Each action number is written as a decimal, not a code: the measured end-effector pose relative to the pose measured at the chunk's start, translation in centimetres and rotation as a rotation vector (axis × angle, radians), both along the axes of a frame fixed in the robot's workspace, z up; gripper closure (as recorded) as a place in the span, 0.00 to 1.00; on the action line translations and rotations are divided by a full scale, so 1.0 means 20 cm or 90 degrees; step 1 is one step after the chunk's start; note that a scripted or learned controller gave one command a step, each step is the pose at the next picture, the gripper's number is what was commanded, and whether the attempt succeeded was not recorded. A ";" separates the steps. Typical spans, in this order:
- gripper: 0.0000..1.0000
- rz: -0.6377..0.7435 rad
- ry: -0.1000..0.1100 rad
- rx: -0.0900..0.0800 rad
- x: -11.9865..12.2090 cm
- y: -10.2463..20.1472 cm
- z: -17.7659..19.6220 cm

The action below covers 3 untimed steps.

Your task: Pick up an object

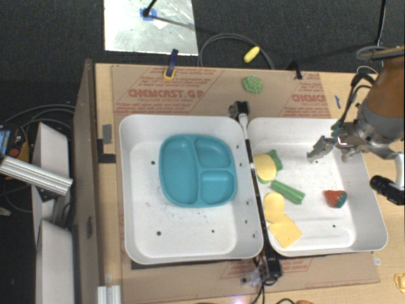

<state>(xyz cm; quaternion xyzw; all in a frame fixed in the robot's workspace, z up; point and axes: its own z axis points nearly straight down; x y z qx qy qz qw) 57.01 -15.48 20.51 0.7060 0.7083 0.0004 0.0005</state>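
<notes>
A: Where are the jaws?
B: The jaws (329, 145) hang over the right bin (373, 233), near its 1 o'clock corner, on the grey arm (380, 116) reaching in from 3 o'clock. One finger points toward 9 o'clock.
A: Released or clenched?
B: I cannot tell; the tips are too small and blurred. Nothing shows between them.
A: What lies in that bin?
B: A red piece (335, 198) with a green end sits toward 4 o'clock, well apart from the rest. Along the 9 o'clock wall: a yellow round piece (266, 168) touching a green bit at its 1 o'clock, a green stick (288, 191) tilted just below it, another yellow round (273, 204), and a yellow wedge (286, 232) at 7 o'clock.
A: And the left bin (136, 233)?
B: A blue plate (197, 170) with three compartments lies in its middle.
A: Anything on the desk (190, 90) itself?
B: A green knobbly ball (253, 84) at 12 o'clock, beyond both bins, and a yellow piece (252, 54) past the desk edge.
</notes>
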 end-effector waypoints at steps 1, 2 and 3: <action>0.00 -0.004 0.001 -0.001 -0.19 -0.27 -0.08; 0.00 -0.002 0.001 0.000 -0.26 -0.25 -0.62; 1.00 -0.001 -0.002 -0.001 -0.25 -0.25 -0.55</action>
